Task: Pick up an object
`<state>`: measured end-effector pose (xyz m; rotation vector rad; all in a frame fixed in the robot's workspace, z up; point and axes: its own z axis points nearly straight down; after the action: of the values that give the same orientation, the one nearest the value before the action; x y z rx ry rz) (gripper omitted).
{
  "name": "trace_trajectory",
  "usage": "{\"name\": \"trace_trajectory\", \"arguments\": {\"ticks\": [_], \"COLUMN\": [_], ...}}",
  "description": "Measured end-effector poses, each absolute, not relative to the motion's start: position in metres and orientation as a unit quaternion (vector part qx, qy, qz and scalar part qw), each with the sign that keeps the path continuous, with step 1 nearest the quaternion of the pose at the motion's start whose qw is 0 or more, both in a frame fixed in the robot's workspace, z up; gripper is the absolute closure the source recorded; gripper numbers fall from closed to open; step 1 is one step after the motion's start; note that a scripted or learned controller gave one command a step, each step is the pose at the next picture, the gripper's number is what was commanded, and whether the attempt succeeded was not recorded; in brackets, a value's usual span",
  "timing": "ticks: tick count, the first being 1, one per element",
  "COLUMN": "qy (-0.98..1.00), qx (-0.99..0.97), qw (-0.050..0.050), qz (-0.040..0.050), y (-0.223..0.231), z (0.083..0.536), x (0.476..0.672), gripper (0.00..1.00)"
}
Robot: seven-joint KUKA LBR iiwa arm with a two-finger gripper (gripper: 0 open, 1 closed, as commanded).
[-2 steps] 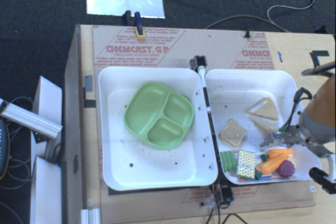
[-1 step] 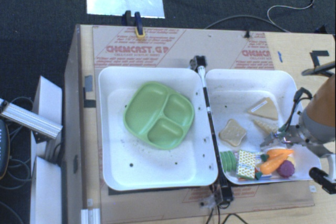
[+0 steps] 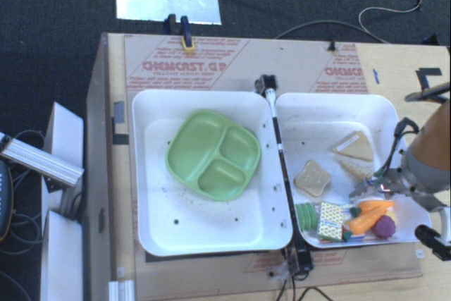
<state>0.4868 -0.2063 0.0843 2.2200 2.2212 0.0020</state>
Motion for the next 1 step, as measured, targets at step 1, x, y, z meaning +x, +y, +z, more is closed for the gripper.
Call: {"name": "trace_trajectory", "arguments": {"ticks": [1], "qy": [0.707], "qx": [0.707], "qw": [0.001], "qz": [0.0007], "y": [-0.2063], "z": [0.0843], "x": [0.4868], "gripper": [0.00]}}
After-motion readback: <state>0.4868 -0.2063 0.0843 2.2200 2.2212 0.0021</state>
